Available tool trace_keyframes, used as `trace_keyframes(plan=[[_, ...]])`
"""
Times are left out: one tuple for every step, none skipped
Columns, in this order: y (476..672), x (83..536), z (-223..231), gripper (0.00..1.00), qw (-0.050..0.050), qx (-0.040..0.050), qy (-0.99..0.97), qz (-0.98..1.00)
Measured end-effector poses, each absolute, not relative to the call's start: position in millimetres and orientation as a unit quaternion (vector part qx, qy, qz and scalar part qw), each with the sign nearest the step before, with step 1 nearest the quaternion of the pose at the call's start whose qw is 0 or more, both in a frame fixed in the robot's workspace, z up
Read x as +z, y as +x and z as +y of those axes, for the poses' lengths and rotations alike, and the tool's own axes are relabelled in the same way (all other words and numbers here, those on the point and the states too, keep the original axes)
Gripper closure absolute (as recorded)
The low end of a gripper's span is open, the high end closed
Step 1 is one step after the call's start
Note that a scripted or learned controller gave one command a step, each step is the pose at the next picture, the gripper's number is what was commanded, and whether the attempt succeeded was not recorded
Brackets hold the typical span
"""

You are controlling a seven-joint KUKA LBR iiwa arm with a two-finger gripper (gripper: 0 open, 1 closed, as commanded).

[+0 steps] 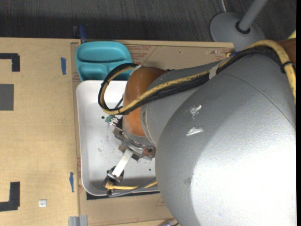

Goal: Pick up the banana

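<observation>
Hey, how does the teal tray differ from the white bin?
Colour: the teal tray is bright blue-green, the white bin plain white. Size: the tray looks much smaller than the bin. Cover: the arm hides much of the bin, while the tray shows almost whole. Both are shallow, round-cornered containers.

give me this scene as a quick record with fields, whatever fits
arm: grey, reaching in from the right, across most of the view
orange band: above the wrist, over the bin
bin: white, shallow, its right part hidden under the arm
teal tray: at the bin's far end; inside or just behind it, cannot tell
bench: tan, left of the bin, with black marks and blue tape
</observation>
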State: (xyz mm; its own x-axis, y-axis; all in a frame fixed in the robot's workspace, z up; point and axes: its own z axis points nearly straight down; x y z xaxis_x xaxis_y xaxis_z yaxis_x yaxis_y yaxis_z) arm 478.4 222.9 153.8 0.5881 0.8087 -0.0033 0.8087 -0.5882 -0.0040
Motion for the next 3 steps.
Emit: trace_keyframes(plan=[[479.3, 266, 212, 1.0, 0.0, -0.0002, -0.781, -0.625], [478.4, 147, 224, 1.0, 0.001, 0.0018, -0.813, -0.582], [478.7, 158, 225, 1.0, 0.001, 0.0013, -0.813, -0.583]])
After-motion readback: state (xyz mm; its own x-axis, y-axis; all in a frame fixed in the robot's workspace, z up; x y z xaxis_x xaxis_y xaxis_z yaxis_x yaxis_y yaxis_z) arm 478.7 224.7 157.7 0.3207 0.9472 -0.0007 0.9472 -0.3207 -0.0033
